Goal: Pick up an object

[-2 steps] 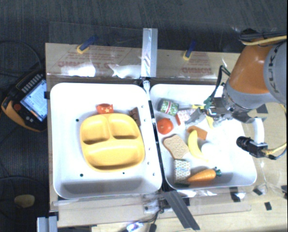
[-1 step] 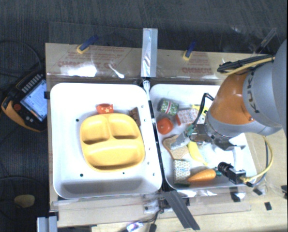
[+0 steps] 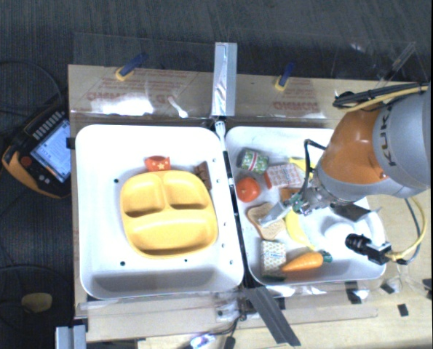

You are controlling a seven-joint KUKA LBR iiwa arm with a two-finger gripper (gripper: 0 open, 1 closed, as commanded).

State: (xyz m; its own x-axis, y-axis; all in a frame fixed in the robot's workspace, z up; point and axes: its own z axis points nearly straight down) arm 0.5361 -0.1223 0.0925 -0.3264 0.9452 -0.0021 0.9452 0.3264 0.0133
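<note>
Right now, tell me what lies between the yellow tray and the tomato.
In the camera view, the two bins' adjoining white walls lie between the yellow tray and the tomato; a small brown item sits by the tray's corner.

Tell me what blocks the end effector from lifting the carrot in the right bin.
Nothing lies on the carrot; its top is exposed near the right bin's front wall. The end effector sits over the banana and bread slice, further back. A small box crowds the carrot's left end.

Grey arm (image 3: 391, 147) in from the right, orange-banded wrist bent down; tool (image 3: 298, 203) low, leftward
</note>
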